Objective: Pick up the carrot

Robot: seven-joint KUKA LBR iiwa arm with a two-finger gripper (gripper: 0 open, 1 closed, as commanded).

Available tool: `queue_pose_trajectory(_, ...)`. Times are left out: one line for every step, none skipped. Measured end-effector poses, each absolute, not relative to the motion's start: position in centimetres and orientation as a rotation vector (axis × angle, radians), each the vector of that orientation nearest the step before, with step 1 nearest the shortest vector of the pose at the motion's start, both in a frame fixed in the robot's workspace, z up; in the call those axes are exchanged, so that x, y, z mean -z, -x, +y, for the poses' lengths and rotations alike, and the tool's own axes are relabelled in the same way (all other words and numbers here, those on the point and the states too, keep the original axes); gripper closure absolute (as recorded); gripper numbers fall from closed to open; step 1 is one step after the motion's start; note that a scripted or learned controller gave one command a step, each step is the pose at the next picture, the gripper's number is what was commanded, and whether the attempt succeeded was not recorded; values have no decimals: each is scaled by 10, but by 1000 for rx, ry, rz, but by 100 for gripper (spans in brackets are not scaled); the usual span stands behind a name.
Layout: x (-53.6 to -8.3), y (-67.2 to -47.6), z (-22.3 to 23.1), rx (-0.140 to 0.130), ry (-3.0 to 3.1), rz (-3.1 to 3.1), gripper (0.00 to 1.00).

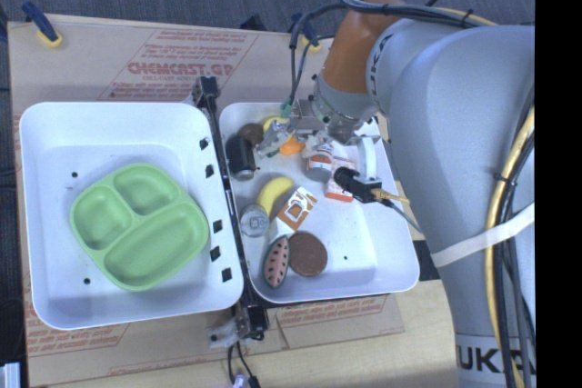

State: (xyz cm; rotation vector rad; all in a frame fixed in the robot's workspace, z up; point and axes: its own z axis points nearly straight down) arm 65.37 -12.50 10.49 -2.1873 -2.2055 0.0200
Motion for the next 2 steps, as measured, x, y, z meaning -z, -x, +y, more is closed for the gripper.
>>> queue_pose_trajectory(-115, -653, -126, -27, 2184, -2210, 100)
queue_pose_trajectory(-115, -653, -126, -28, 2182, -2210, 0)
